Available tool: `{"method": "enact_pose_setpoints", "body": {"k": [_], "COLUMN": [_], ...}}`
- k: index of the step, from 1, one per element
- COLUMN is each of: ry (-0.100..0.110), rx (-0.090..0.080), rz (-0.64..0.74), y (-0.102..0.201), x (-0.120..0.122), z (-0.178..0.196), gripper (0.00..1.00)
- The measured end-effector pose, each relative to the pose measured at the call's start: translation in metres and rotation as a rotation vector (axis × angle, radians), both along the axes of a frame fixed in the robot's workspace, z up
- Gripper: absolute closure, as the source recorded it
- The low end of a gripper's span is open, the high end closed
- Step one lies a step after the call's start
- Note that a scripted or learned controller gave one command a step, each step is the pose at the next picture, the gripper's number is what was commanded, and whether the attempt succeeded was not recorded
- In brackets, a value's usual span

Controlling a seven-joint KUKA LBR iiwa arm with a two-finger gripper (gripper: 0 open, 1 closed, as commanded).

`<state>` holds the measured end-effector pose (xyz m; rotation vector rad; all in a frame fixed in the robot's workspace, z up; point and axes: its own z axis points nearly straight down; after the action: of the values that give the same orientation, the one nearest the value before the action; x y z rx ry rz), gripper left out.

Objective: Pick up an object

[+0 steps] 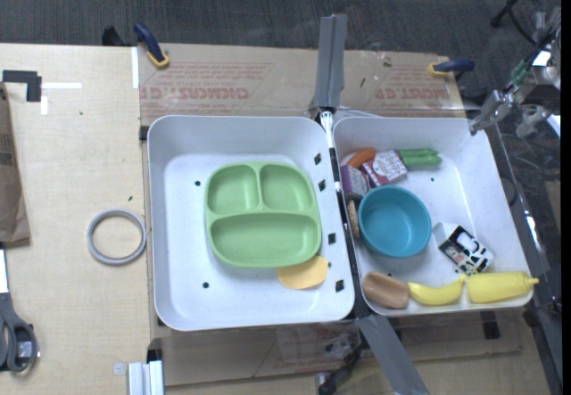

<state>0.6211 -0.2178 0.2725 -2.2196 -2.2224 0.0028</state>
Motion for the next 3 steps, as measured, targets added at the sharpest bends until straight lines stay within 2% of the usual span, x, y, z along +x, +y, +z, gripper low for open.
{"method": "enact_pose_setpoints", "body": {"k": [1, 2, 3], "ry": [0.001, -0.001, -0.004], "rx": [0.001, 0.000, -0.014], "rz": [0.186, 0.271, 0.262], "y": [0.054, 0.116, 0.106], "x": [-0.029, -0.023, -0.023], "z": [-0.110, -0.181, -0.169], "gripper": [0.00, 0.00, 1.00]}}
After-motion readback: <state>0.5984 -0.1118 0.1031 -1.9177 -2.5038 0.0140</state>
